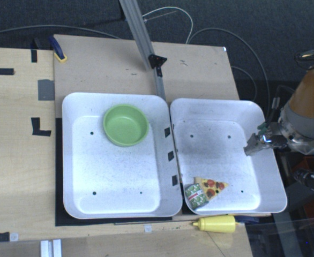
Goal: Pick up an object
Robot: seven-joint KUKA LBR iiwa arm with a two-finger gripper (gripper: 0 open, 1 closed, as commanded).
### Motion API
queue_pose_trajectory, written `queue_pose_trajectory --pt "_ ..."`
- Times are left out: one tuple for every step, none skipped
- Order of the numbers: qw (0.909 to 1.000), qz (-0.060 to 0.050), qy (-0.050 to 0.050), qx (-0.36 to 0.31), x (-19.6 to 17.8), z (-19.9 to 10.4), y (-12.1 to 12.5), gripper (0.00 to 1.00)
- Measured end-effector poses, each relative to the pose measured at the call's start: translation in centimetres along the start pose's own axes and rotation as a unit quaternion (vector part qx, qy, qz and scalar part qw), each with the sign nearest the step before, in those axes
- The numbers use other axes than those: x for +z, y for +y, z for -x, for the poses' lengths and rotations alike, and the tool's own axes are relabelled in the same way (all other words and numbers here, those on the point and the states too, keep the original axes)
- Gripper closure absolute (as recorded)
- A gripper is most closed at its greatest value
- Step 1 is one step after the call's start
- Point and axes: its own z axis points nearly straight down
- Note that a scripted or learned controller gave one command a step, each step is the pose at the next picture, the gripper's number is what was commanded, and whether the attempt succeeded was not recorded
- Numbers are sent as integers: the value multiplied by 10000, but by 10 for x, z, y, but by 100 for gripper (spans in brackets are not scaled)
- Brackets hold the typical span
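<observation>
Two shallow white plastic bins sit side by side on the bench in front of you, the left bin (76,159) and the right bin (237,122) touching along their inner walls. In the camera view, you can see a round, pale green plastic bowl (126,125) standing upright in the upper part of the left bin, well apart from the arm.

In the right bin, a slice-shaped toy pizza with red and green toppings (213,187) lies flat near the lower wall. Just beside it, at the bin's lower left corner, rests a small crumpled packet with green and white print (195,195); the two look to be touching. Outside the bins, a yellow plastic squeeze bottle (218,224) lies on its side against the lower edge of the right bin.

You will find the grey arm with its orange band (307,95) entering from the right. Its two-finger gripper (256,143) hovers over the right edge of the right bin, above and well apart from the pizza slice. Nothing is visible between the fingers, but you cannot tell from this slanted view whether they are spread or closed.
</observation>
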Motion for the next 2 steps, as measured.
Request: queue_pose_trajectory --pt "10000 -29 11 7 0 -1 0 100" --pt "10000 -32 16 -14 6 -46 9 100"
